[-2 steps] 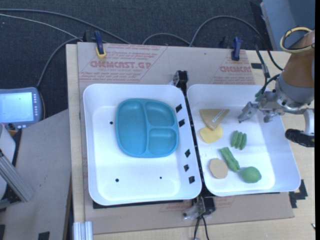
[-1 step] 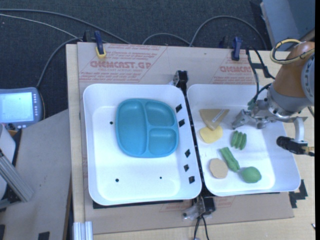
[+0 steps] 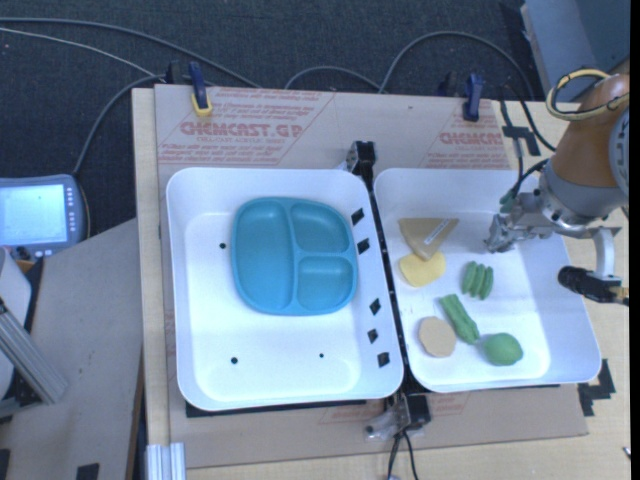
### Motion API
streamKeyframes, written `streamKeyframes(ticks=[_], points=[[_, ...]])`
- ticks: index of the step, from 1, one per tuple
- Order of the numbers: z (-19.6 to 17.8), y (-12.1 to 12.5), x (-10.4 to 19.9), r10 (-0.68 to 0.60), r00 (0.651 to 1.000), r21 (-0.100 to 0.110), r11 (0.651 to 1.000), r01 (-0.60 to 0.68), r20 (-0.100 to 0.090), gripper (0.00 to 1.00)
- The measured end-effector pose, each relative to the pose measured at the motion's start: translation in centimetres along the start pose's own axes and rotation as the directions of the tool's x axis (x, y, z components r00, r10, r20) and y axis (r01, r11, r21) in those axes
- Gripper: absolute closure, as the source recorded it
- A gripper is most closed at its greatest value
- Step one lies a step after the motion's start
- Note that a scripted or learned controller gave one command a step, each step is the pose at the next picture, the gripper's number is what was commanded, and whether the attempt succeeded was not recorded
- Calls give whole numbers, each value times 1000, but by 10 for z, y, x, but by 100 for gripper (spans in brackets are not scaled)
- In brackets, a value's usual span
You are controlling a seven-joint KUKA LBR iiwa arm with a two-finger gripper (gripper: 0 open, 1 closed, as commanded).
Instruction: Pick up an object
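The right bin (image 3: 560, 313) holds a tan wedge (image 3: 428, 234), a yellow piece (image 3: 421, 269), a ridged green piece (image 3: 478, 280), a long green piece (image 3: 459, 317), a tan round disc (image 3: 437, 337) and a green ball (image 3: 502, 349). My gripper (image 3: 503, 234) hangs over the upper part of that bin, to the right of the tan wedge and above the ridged green piece. Nothing shows between its fingers.
The left bin (image 3: 200, 298) holds a blue divided plate (image 3: 295, 256). A black divider with clips (image 3: 372, 258) runs between the two bins. Cables and blue clamps (image 3: 200, 93) lie along the far edge of the bench. A small screen (image 3: 35, 211) stands at the left.
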State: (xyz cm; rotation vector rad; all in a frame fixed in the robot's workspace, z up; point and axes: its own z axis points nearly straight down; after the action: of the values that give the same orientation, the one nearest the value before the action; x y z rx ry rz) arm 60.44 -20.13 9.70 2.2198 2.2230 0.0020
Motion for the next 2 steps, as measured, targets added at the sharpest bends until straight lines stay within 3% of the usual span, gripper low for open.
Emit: streamKeyframes(ticks=[2], points=[[-129,7,-4,0,1000,-8,1000,0,4,100]])
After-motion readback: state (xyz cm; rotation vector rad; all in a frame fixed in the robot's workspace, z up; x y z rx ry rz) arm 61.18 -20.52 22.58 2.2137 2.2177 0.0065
